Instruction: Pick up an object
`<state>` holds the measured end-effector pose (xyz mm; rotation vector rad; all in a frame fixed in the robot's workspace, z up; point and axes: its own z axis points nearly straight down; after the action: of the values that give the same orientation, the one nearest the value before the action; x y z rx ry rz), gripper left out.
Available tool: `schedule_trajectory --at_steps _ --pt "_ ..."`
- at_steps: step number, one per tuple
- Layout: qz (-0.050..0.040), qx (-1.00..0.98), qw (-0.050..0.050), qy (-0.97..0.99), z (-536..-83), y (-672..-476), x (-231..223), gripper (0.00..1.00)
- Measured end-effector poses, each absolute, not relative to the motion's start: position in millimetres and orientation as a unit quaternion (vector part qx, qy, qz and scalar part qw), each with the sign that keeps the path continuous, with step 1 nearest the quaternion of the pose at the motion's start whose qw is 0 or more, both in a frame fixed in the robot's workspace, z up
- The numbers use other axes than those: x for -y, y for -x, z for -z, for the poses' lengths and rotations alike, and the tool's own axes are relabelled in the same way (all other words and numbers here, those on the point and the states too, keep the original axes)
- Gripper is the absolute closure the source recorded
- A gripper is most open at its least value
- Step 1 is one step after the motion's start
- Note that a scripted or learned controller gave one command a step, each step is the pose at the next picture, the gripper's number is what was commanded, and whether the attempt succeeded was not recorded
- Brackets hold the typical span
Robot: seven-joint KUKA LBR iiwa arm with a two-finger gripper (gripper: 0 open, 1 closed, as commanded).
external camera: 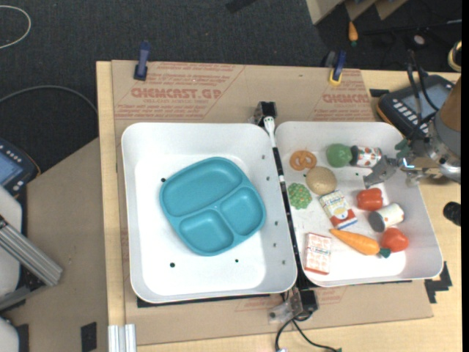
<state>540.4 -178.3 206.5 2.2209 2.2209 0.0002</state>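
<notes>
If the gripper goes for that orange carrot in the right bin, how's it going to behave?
The carrot looks like a smooth plastic toy, so probably stiff, light and a bit slippery. Its tapered, rounded shape may roll or pivot when nudged. It lies close to the red tomato, which might get bumped.

A teal divided plate (212,205) lies in the left white bin (139,196). Both bins sit on a cardboard sheet (220,94) printed with red lettering, held by two blue clamps (141,61) at its far edge. Dark carpet (110,13) with a thin cable surrounds the bench.
</notes>
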Motion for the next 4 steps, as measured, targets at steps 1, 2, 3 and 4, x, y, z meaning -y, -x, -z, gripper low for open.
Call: schedule_trajectory --at_steps 1,2,3,4 --pt "-0.0009 -0.707 0.002 -0.707 -217.4 -541.1 178.4 1.0" --pt "0.0017 -0.708 -0.005 -0.707 -146.0 -509.4 138.4 1.0" --pt "0.0006 -0.708 -0.003 -0.706 -168.5 -477.6 96.3 1.0" --pt "-0.004 -0.711 0.002 -0.703 -247.4 -480.6 -7.3 1.0"
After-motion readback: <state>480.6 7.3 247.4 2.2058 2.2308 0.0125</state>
